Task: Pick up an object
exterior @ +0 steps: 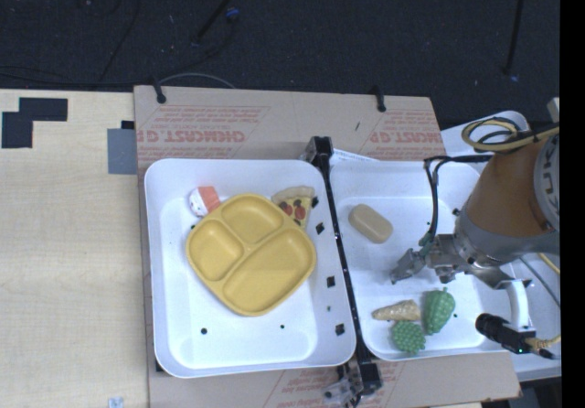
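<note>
Objects for picking lie in both bins, and none is off the floor yet, so the task looks barely begun. Take the gripper [422, 265] as the landmark: it hangs low over the right bin [402, 179], below the orange band [505, 196] of the arm. Its dark fingers seem to splay apart, one toward the divider and one back toward the wrist, with nothing visible between them; the view is small and dim there, so that reading is tentative.

Up and to the left of the gripper rests a tan block [370, 223], apart from it. Just below the gripper, near the bin's front wall, sit a cone [398, 311], a green ball [408, 338] touching the cone's lower side, and a green cob [439, 310] just right of the cone. The cob lies closest to the fingers.

Far to the left of the gripper, across the divider, the left bin [169, 306] holds a yellow tray [251, 253], with an orange-and-white piece [203, 200] at its upper left edge and a pizza slice [294, 204] at its upper right edge.

What remains, by my judgement: settle on one object, close on it, and lift it clear. The front cluster is crowded, so a neighbour may get nudged.
</note>
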Available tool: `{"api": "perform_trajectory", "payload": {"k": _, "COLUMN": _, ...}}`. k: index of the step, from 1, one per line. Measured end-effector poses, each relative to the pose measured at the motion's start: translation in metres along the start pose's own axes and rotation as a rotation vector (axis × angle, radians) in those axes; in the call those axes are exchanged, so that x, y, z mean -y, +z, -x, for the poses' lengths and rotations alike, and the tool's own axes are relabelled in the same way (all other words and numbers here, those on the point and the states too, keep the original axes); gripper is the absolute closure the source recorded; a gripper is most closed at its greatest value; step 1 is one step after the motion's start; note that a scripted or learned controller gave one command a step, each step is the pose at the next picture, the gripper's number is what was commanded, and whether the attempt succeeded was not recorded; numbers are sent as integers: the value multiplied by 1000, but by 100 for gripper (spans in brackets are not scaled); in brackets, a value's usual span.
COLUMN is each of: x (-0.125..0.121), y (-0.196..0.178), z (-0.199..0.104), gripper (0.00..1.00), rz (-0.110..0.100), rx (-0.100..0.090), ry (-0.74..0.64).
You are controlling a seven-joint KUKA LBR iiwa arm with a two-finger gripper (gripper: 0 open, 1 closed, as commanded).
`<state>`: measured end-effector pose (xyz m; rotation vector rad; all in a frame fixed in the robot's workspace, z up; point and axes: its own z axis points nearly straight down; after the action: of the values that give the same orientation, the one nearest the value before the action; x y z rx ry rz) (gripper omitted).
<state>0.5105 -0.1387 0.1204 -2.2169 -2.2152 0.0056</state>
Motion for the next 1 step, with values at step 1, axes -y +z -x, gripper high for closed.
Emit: {"api": "perform_trajectory", "payload": {"k": 1, "x": 0, "y": -12, "z": 1, "gripper": 100, "rz": 2, "rx": 1, "ry": 4}}
